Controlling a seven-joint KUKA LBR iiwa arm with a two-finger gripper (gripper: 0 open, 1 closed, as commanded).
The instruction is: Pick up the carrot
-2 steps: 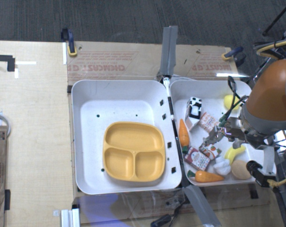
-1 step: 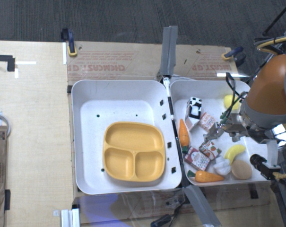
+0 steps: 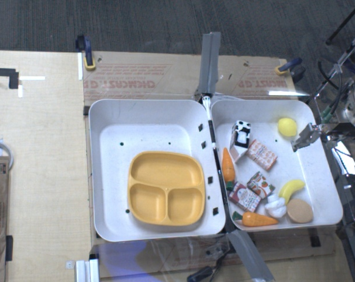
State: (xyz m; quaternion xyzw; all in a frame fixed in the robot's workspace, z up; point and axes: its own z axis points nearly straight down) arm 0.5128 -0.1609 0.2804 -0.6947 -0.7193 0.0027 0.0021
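Two orange carrot-shaped items lie in the right bin (image 3: 318, 175). One carrot (image 3: 228, 165) stands lengthwise against the bin's left wall. The other carrot (image 3: 260, 219), with a green end pointing left, lies along the front wall. My gripper (image 3: 303, 138) hangs over the bin's right side, just right of a lemon (image 3: 287, 127) and well away from both carrots. Nothing is seen held in it.
The right bin also holds a black-and-white milk carton (image 3: 242, 134), small printed boxes (image 3: 262, 155), a banana (image 3: 291, 188), a white garlic-like piece (image 3: 276, 205) and a brown round item (image 3: 300, 211). A yellow divided plate (image 3: 166, 188) lies in the left bin (image 3: 107, 157).
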